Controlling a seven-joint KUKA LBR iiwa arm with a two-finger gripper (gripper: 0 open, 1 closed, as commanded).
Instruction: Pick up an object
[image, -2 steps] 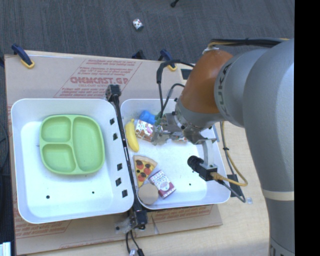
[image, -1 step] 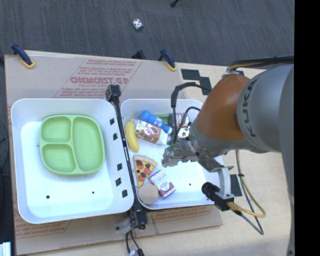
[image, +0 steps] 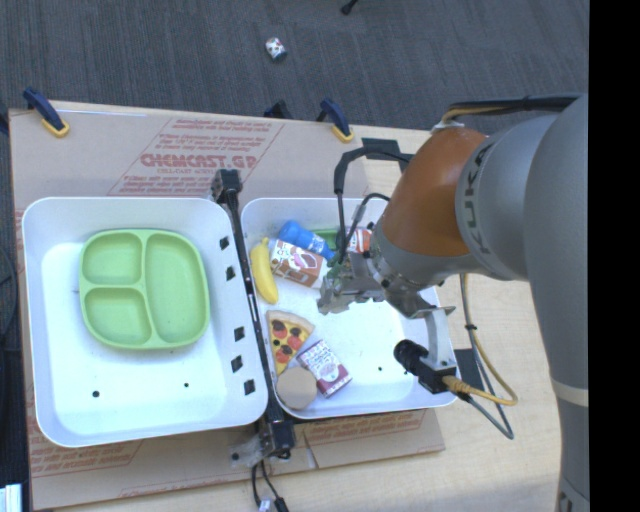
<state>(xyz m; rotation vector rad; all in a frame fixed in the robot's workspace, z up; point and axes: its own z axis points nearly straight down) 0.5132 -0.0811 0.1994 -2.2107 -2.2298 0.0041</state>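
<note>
My gripper (image: 335, 295) hangs over the middle of the right bin (image: 390, 385), just right of a brown-and-white carton (image: 295, 262) and above the pizza slice (image: 287, 337). Nothing shows between its tips. A yellow banana (image: 263, 272) lies along the bin's left wall. A blue bottle (image: 302, 237) sits at the back. A pink-and-white packet (image: 324, 367) and a tan round piece (image: 295, 390) rest near the front left corner. The arm hides the bin's back right part.
The left bin (image: 60, 400) holds a green divided plate (image: 145, 288). Cardboard (image: 190, 150) lies under both bins, with clamps at its back edge. A red-and-white item (image: 360, 240) peeks out beside the wrist.
</note>
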